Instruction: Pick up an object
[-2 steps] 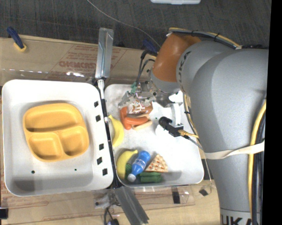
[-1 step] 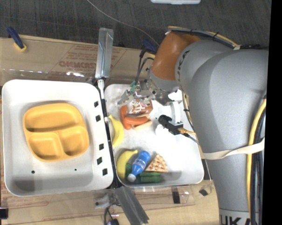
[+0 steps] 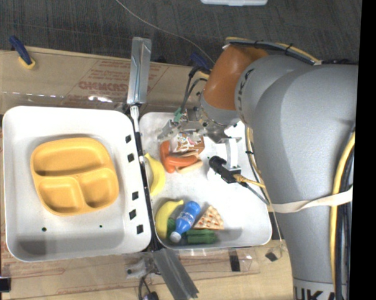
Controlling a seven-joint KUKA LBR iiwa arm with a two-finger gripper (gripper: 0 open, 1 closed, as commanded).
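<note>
Where arm reaches into right bin [image 3: 254, 227]: gripper [image 3: 187, 132] over orange toy [image 3: 175, 162] (finger state cannot tell) | left bin [image 3: 18, 188]: yellow tray [image 3: 75, 174] | cardboard [image 3: 110, 77] on bench, dark floor [image 3: 69, 10].

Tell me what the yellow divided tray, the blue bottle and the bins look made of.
Yellow divided tray: likely moulded plastic, matte, with rounded compartment edges and one even colour.
Blue bottle: apparently plastic, slightly glossy, with a white cap end; too small to be sure.
Bins: white, smooth, rounded walls with soft shading, probably thin formed plastic, though the look leaves it open.
</note>
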